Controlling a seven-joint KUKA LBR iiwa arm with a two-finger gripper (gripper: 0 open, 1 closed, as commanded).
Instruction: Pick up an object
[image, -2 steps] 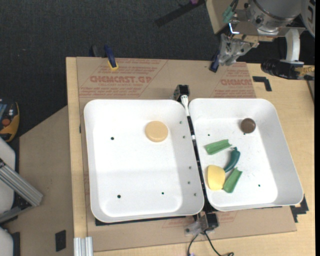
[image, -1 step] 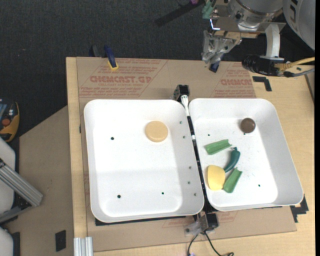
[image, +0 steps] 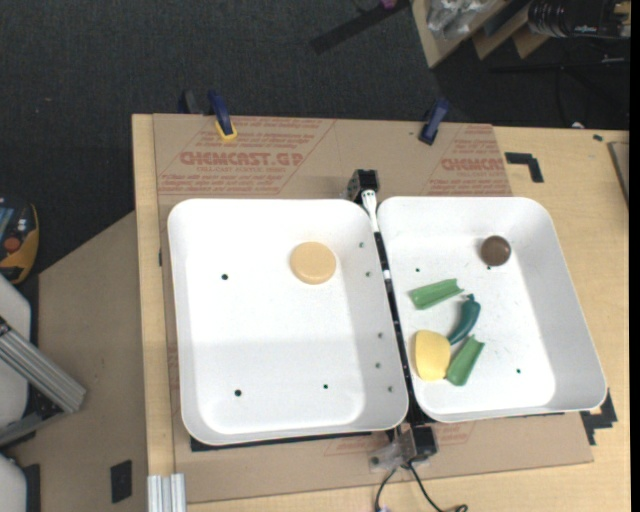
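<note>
The left bin (image: 200, 330) holds one tan round disc (image: 314, 263) near its upper right. In the right bin (image: 560, 290) lie a small brown ball (image: 495, 250) at the top, a green piece (image: 434, 293) near the left wall, a teal curved piece (image: 465, 319) below it, a yellow lump (image: 432, 355) and another green piece (image: 465, 361) beside the lump at the bottom.
Both bins rest on a brown cardboard sheet (image: 300, 150) held by blue clamps (image: 220, 115) at the back edge. A black clip (image: 363, 185) sits where the bins meet at the top. Dark floor surrounds the bench.
</note>
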